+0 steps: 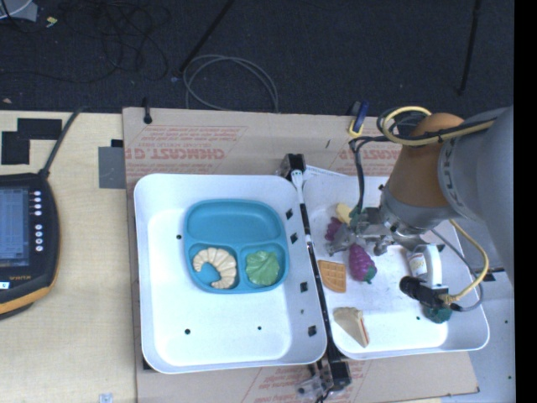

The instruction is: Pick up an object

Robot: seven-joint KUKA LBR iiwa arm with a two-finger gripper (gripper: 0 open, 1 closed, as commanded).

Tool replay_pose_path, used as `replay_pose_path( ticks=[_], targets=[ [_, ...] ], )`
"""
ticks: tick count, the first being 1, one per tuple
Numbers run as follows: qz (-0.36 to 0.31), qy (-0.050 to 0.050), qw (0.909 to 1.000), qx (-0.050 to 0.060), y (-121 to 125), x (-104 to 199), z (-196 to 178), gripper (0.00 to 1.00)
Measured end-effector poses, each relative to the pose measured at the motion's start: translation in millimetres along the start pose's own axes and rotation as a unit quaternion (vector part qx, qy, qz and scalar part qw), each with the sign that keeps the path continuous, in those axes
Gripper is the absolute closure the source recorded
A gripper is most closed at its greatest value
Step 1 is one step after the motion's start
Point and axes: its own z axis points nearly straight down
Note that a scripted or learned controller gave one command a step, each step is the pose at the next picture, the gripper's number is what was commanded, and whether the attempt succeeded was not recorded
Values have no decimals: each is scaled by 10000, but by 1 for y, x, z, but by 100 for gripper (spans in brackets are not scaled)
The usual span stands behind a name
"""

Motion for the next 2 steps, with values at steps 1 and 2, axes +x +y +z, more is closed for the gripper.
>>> replay_pose_path(
  ticks=[1,2],
  targets=[
    [-41,-5,10000,-40,59,19,9,0],
    [1,-3,10000,9,-16,-38,9,0]
  ],
)
